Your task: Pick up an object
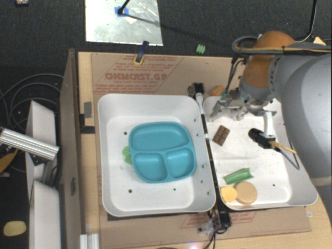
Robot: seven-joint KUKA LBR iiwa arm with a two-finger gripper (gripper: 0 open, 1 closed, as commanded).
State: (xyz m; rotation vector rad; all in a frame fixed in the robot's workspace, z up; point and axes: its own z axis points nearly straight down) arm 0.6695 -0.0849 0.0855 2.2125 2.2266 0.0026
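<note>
Grey arm (306, 102) looming over the right bin (270, 198), gripper (232, 107) low at its far corner, fingers' spread impossible to tell; nearer in that bin, likely pick candidates: brown block (221, 135), green piece (237, 175), tan disc (246, 192)

Two shallow white bins (111, 139) sit side by side. There is one blue sectioned plastic plate (162, 150), one brown chocolate-like block (221, 135), one green pod (237, 175), and two round tan pieces (246, 192).
</note>
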